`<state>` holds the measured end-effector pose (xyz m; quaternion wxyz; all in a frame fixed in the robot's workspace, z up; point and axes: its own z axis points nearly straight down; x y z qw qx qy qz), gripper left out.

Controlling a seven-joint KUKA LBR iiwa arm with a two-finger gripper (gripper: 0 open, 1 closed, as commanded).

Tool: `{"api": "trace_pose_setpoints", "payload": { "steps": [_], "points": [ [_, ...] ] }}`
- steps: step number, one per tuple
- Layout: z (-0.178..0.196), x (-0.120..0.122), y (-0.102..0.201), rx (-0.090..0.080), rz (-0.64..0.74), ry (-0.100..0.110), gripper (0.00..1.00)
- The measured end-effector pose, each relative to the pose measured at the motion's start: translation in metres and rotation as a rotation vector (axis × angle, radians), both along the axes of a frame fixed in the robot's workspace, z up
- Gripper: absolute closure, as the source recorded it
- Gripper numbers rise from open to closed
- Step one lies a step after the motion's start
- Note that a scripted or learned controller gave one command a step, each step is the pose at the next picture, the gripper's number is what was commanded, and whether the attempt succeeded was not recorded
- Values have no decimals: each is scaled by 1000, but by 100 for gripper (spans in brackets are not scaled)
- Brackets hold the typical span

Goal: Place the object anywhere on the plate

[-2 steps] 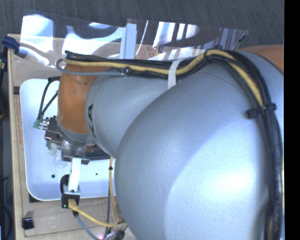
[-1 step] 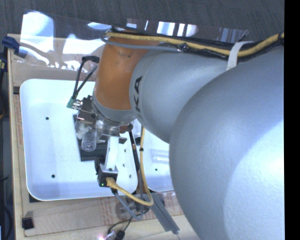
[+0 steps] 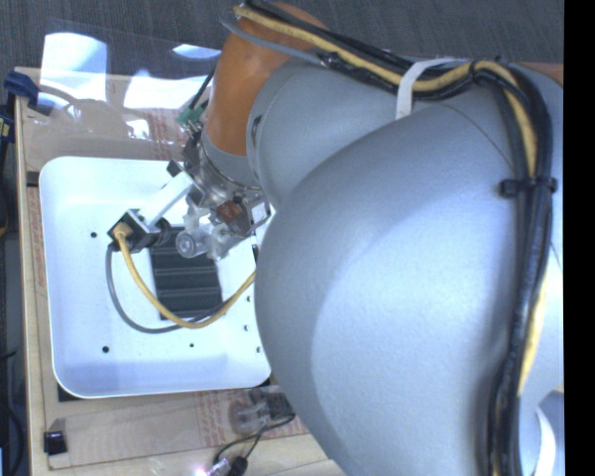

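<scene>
There was one white bin (image 3: pixel 79 365) to count, and in it lay one black ribbed block (image 3: pixel 186 286). On the floor of this bin I could count at least three small dark dots (image 3: pixel 106 349). Above it there was one grey arm (image 3: pixel 397 266) with one orange band (image 3: pixel 243 77), and on the bench's left side one blue clamp (image 3: pixel 18 85) and one small black piece (image 3: pixel 52 439).

A pale wooden bench (image 3: pixel 139 429) runs along the left and bottom of the frame. A shallow white bin (image 3: pixel 74 266) sits on it at centre left. A small black block (image 3: pixel 53 436) lies at the lower left corner, and a blue clamp (image 3: pixel 20 87) grips the upper left edge.
</scene>
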<state>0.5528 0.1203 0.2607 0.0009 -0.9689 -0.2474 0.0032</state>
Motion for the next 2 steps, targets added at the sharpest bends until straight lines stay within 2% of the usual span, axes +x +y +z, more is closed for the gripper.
{"api": "trace_pose_setpoints", "payload": {
  "steps": [1,2],
  "points": [
    [0,0,0,0,1,0,0],
    [8,-1,2,-1,9,5,100]
  ]
}}
